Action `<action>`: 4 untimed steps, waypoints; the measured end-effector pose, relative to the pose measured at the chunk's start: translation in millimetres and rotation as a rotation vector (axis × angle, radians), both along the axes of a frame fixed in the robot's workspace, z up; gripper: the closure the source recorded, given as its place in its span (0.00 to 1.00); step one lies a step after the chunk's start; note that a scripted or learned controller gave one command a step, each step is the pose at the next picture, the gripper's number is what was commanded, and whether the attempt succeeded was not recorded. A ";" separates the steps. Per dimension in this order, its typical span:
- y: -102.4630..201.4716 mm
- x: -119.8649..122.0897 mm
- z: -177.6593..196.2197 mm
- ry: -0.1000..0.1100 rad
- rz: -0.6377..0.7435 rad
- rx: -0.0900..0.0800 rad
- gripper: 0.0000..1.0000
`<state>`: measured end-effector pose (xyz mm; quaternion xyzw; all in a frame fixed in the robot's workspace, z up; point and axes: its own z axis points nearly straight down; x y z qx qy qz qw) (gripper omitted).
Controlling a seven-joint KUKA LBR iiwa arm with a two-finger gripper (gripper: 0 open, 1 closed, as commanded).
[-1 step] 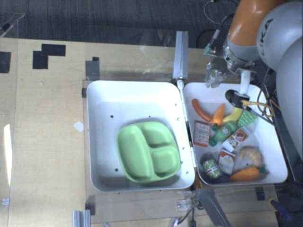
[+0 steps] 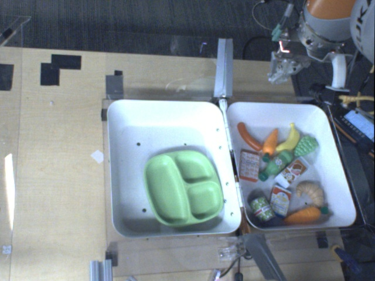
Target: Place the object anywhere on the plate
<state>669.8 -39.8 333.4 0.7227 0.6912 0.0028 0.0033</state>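
Note:
A light green divided plate [image 2: 184, 186] lies in the left white bin [image 2: 126, 157], toward its front. The right white bin [image 2: 337, 157] holds several toy foods: a red sausage [image 2: 251, 137], a small carrot [image 2: 270, 141], a yellow banana [image 2: 288, 138], a green bottle [image 2: 275, 165], a red packet [image 2: 249, 165], a bread roll [image 2: 310, 193] and a larger carrot [image 2: 303, 215]. My gripper [image 2: 285, 68] hangs at the top right, beyond the right bin's far edge, apart from every object, with nothing visibly in it.
A metal divider post [image 2: 222, 69] stands between the bins at the back. A green can [image 2: 261, 208] and small cartons [image 2: 280, 201] crowd the right bin's front. Cables and dark equipment [image 2: 357, 122] lie past that bin's right side.

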 end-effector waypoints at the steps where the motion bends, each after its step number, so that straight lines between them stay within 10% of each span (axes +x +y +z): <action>1: 78.3 -46.4 -57.5 0.005 0.197 0.001 1.00; 3: 229.0 -168.7 -101.8 0.006 0.170 0.002 1.00; 4: 269.3 -170.0 -125.2 0.006 0.320 0.001 1.00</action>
